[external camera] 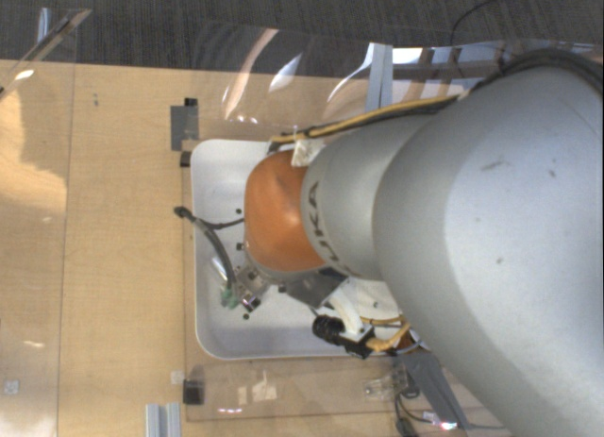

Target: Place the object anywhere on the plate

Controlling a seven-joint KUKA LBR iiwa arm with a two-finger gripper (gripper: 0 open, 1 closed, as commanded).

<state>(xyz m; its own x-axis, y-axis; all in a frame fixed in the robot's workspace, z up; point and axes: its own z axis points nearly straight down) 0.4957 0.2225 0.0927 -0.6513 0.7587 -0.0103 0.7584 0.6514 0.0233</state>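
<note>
Object first — I think it's the small green thing [227, 297] at the gripper [238, 295] tip, low in the left part of the white bin [212, 237], but it's tiny and I can't say it's actually between the fingers. Fingers clenched or released: can't tell from up here.

Largest to smallest: grey arm [472, 237] covers most of the right side and hides much of the bin; orange band [274, 213] sits over the bin middle; wrist and gripper hang just below and left of it, over the bin floor; black cable [203, 224] loops off near the bin's left wall.

Plate — I can't pick one out, likely hidden under the arm.

My judgement: step in hand is securing the object before any carry. To do it well I'd confirm the grip first, lift straight up clear of the bin floor, keep the cable from snagging the wall, then move slowly and release low over the plate — a high drop risks a bounce off.
</note>
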